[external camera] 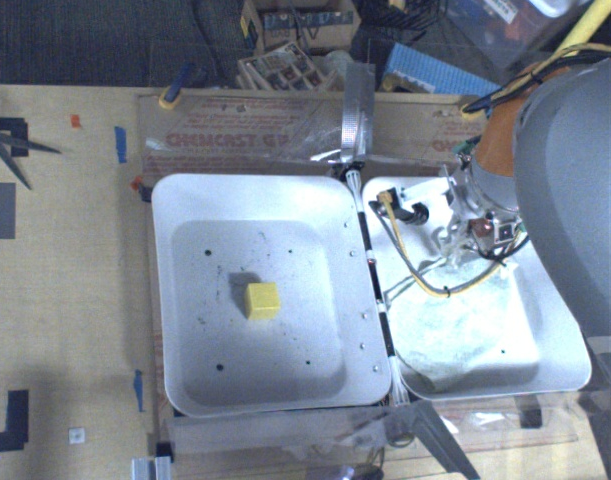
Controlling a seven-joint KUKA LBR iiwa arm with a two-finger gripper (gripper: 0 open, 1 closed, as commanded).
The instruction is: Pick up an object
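A small yellow block (263,300) lies near the middle of the left white bin (185,208). My gripper (459,236) hangs over the upper part of the right white bin (545,368), well to the right of the block and apart from it. Cables and wrist parts crowd around the gripper. I see nothing between its fingers.
A metal divider bar (370,268) runs between the two bins. Yellow and black cables (425,278) trail across the right bin. The big grey arm (575,188) covers the right side. Cardboard (245,133) lies behind the bins, and clutter sits beyond the bench.
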